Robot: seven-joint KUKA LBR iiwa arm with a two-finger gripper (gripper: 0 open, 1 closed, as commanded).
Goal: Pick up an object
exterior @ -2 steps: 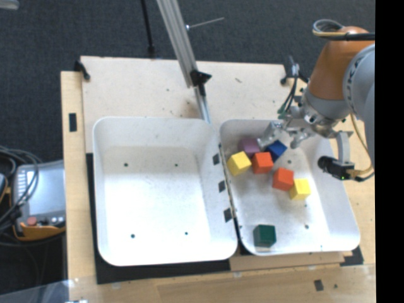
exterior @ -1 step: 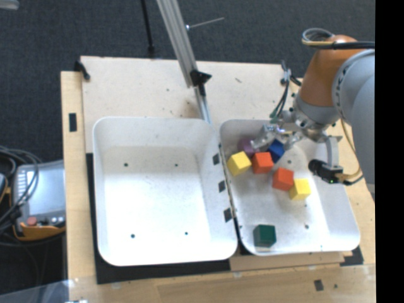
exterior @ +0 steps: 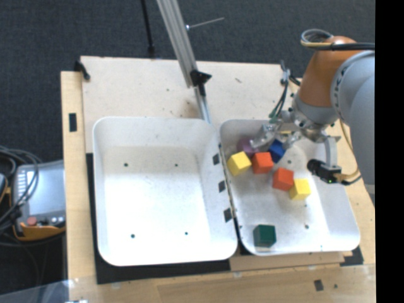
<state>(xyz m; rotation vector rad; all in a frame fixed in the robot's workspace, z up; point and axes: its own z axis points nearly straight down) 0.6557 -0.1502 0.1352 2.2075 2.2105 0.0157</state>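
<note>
The right bin (exterior: 328,223) holds several small blocks. A yellow cube (exterior: 239,162) and an orange cube (exterior: 262,162) sit side by side near its back left. A blue block (exterior: 277,150) and a purple block (exterior: 247,146) lie right behind them. Another orange cube (exterior: 283,179) touches a second yellow cube (exterior: 300,189) mid-bin. A green cube (exterior: 264,235) rests near the front wall. My gripper (exterior: 273,137) hangs low over the back of the bin, just above the blue and purple blocks.
The left bin (exterior: 158,188) stands beside the right one. A slanted metal rail (exterior: 180,36) rises from the bench behind the bins. A black cable clip (exterior: 323,169) hangs off the arm over the right bin's right side.
</note>
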